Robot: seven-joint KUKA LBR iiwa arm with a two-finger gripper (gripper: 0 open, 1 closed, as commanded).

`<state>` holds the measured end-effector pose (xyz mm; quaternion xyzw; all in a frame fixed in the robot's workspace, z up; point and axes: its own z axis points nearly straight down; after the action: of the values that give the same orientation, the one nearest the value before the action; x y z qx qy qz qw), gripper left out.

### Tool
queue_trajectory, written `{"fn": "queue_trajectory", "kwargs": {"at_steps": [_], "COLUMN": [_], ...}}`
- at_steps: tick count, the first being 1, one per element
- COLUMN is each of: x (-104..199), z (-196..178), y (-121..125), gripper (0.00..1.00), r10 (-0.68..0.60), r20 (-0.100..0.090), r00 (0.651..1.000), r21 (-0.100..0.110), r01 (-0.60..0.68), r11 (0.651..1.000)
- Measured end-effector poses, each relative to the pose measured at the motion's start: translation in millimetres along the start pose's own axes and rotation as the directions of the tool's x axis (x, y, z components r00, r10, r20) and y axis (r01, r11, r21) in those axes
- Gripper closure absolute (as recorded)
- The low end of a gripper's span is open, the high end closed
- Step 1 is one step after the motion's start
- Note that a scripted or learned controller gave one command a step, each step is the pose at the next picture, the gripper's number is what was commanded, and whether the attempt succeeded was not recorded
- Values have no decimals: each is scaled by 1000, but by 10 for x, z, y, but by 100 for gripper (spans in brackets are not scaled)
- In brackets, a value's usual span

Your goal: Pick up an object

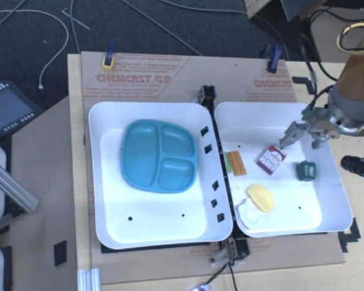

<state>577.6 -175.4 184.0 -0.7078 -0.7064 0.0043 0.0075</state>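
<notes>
Camera view: "CHEMCAST GP" on board.

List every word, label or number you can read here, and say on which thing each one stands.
"CHEMCAST GP": red print on the brown board behind the left bin.
The same red print behind the right bin: too blurred to read.
Red packet label: too small to read.
Orange packet: unreadable.
</notes>
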Motion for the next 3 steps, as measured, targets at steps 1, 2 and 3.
{"fn": "queue_trajectory", "kwargs": {"at_steps": [1, 2, 3], "x": [4, -62, -51], "z": [-61, 468, 967], "y": [27, 96, 126], "gripper": [0, 0, 0], "r10": [-3, -2, -3], "r20": [3, 1, -2], "r00": [1000, 1000, 1000], "r21": [-11, -6, -14], "r01": [3, 2, 3], "r11": [1000, 1000, 1000]}}
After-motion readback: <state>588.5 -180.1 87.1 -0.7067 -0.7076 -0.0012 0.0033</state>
